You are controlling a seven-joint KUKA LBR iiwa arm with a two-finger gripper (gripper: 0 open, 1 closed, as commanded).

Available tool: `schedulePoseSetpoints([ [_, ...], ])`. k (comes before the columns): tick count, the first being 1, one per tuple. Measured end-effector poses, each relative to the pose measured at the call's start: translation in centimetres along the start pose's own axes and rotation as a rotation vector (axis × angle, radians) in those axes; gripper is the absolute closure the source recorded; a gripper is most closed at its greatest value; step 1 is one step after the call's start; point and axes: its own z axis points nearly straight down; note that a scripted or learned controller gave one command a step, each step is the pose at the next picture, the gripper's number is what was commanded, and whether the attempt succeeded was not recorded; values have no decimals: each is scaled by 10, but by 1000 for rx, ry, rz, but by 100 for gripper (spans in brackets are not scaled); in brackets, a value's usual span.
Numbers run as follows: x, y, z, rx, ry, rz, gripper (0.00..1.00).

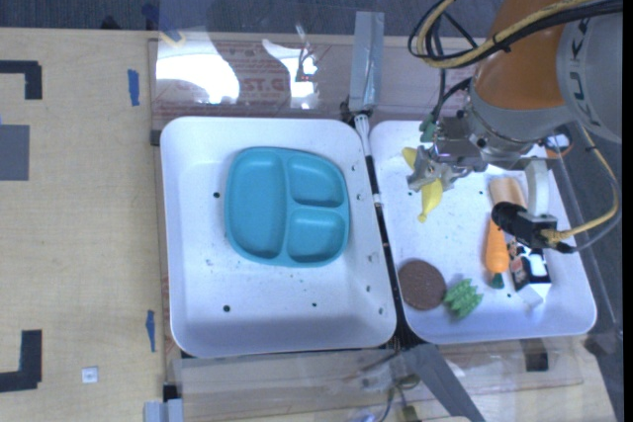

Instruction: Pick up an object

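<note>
Camera view puts the gripper [433, 173] low in the right-hand bin [574, 311], right on top of a yellow toy banana [431, 202] near that bin's left wall, close to the divider between the bins. That looks like the pick of the moment. Are the jaws released or clenched? I cannot tell from this angle, because the wrist hardware covers them, so there's no call on whether the banana is held. Only its lower tip pokes out beneath the gripper, pointing down the bin, with another bit of yellow showing at the gripper's left.

Now the dangers, as I judge them. The banana is curved and looks slick, so a pinch away from its middle could squirt it sideways, or let it pivot and drop on the lift. It lies near the wall, so a nudge could wedge it against the rim.

The other pieces sit apart: an orange carrot [494, 247] off to the right, a brown round disc [422, 284] and a green broccoli piece [462, 297] lower down. A stray grab of those seems unlikely. The left-hand bin [188, 242] carries a teal divided plate [287, 206], well apart from the action.
</note>
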Motion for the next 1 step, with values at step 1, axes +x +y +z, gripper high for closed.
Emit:
schedulePoseSetpoints([
  [1,-2,-2,-5,-10,0,107,100],
])
